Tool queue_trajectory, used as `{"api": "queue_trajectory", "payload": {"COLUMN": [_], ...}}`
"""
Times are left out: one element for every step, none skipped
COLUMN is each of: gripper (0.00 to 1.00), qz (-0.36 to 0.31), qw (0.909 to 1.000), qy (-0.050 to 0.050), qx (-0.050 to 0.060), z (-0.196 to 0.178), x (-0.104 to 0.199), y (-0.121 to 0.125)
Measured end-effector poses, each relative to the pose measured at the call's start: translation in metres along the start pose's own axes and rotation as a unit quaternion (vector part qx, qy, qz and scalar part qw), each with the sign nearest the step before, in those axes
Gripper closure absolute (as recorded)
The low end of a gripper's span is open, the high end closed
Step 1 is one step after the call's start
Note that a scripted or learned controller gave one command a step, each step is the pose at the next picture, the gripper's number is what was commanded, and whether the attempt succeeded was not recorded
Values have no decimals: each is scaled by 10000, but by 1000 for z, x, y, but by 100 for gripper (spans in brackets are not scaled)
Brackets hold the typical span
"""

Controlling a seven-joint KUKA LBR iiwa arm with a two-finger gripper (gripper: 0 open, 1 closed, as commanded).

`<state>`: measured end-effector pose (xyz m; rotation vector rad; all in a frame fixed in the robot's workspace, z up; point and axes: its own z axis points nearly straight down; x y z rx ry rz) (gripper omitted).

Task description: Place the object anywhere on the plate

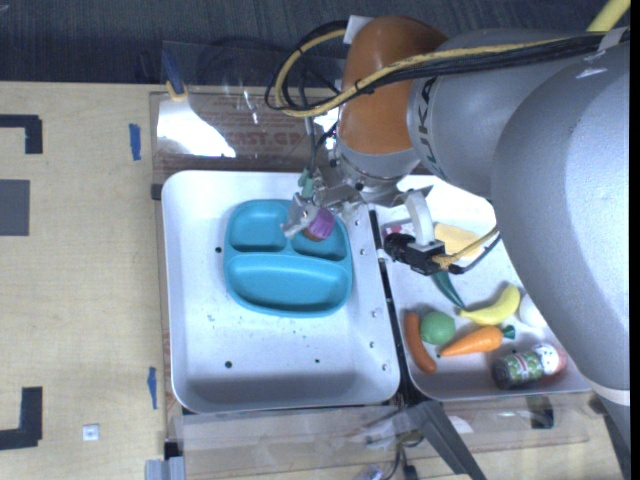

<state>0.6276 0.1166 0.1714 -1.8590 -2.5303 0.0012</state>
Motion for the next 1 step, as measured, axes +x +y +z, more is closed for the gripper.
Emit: {"api": "queue_trajectory", "payload": {"gripper": [0], "qz": [-17], "qw": [10000], "qy": [-9], "qx": [-31], "z": [-29], "x": [-21], "y": [35]}}
